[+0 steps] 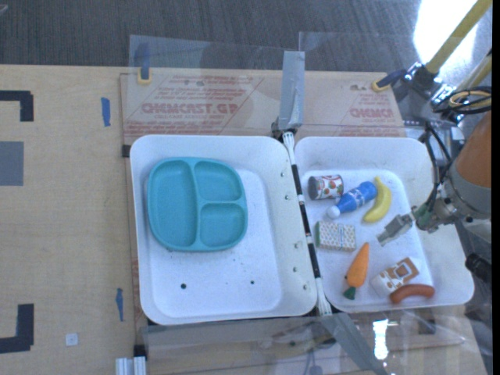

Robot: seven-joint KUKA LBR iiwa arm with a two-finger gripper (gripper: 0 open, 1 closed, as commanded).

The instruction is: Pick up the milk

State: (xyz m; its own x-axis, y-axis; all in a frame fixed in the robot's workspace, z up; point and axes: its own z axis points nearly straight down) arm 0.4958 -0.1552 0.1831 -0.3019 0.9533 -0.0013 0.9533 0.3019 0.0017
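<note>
The small white and brown milk carton [398,274] lies on its side near the front right corner of the right-hand shallow white plastic bin [437,162], with a reddish-orange toy sausage [412,292] touching its lower edge and an orange toy carrot with a green top [356,269] just beside it on the left. The grey 2-finger gripper [395,228] hangs above the bin floor, a little behind the carton and beside the yellow toy banana [379,200]; it carries nothing, and whether the jaws are parted or closed I cannot tell from this slant. The main risk is crowding: a descent onto the carton could land 1 finger on the sausage, so the jaws close on both or push the carton against the bin wall. Lying flat, the carton offers a low, broad face, so a grasp across its wide side may slip. The blue and white toy bottle [355,198] sits near enough to be mistaken for the target.
</note>
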